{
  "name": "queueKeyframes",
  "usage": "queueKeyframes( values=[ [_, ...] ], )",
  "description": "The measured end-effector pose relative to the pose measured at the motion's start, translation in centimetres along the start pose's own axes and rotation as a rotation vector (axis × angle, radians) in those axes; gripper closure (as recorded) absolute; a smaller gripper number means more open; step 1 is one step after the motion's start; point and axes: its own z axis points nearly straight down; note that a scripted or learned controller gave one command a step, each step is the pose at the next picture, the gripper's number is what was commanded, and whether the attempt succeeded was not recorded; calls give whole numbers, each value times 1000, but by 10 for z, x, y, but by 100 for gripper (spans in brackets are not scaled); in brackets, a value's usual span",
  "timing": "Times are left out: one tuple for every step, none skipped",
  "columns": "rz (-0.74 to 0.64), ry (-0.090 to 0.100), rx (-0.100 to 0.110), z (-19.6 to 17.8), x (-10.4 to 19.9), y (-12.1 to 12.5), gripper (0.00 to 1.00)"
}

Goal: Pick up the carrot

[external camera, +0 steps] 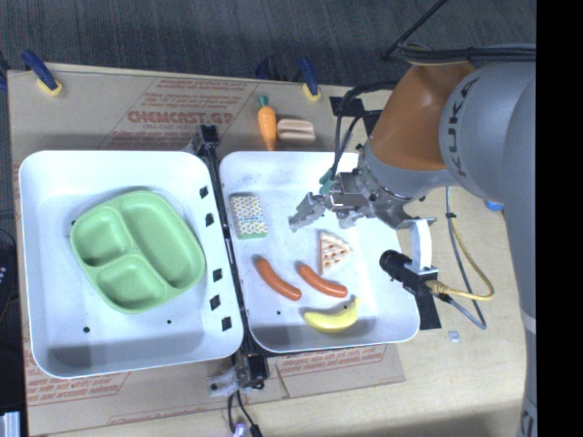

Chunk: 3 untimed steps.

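The carrot [266, 126] lies untouched on the table just beyond the right bin [392, 321], outside its far rim; the jaws [308, 211] hang released over that bin, grasping nothing; the pick is not yet begun.

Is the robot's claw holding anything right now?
No, nothing is between its fingers. The gripper hangs open above the right bin, near the pizza slice. The carrot lies outside the bins, on the cardboard behind them.

The arm [483, 126] is thick and rounded, grey metal with a wide orange band [414, 121] above the wrist. Black cables run along it, and a yellow cable [469, 289] loops beside the small metallic end effector [314, 209].
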Motion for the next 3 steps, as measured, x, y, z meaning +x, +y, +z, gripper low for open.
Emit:
queueKeyframes(
  values=[
    [-120,0,0,-54,86,-63,0],
    [-286,-1,1,31,171,-43,0],
    [-243,-2,-1,30,156,46,0]
  ],
)
